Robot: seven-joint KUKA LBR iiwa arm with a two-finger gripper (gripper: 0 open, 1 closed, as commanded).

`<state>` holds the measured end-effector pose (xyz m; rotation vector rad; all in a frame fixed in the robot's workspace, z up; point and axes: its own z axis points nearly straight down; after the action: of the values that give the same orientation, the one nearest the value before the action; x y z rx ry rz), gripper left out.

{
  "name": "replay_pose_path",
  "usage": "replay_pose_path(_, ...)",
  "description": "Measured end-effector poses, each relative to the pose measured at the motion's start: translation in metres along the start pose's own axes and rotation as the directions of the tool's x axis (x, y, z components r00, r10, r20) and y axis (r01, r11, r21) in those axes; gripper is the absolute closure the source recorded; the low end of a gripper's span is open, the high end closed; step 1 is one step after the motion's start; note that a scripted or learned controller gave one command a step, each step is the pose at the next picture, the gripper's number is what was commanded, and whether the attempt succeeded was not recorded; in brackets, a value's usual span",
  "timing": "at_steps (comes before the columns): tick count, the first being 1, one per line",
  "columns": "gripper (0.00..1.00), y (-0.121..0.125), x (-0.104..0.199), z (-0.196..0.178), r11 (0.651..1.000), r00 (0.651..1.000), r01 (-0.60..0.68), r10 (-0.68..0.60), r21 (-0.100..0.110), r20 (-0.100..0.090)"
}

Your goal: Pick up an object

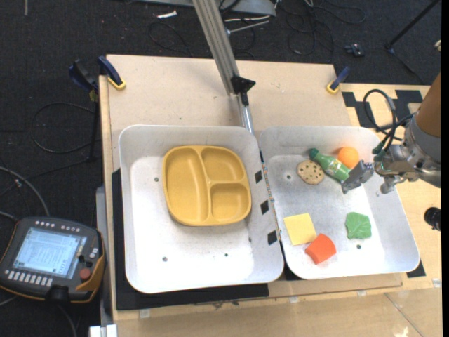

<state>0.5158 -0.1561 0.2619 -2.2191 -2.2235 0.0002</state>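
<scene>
Your gripper (pixel 359 175), finger state indiscernible, hovers beside the green bottle (pixel 330 165), apparently approaching to grasp.

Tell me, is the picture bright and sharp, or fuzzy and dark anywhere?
In the camera view, light falls evenly on both white bins; the yellow tray shows soft shine, no harsh glare. The toys, like the green bottle, cast only faint shadows. The gripper looks slightly soft, and the floor around the bench is dark.
</scene>
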Motion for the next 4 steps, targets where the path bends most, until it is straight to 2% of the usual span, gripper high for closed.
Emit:
replay_pose_path(1,0.00,0.000,0.000,0.000,1.000,1.000,-0.001,0.001,0.000,0.000)
replay_pose_path(3,0.00,-0.004,-0.002,0.125,1.000,1.000,-0.003,0.003,0.007,-0.001)
replay_pose_path(4,0.00,-0.002,-0.001,0.166,1.000,1.000,-0.003,0.003,-0.004,0.001)
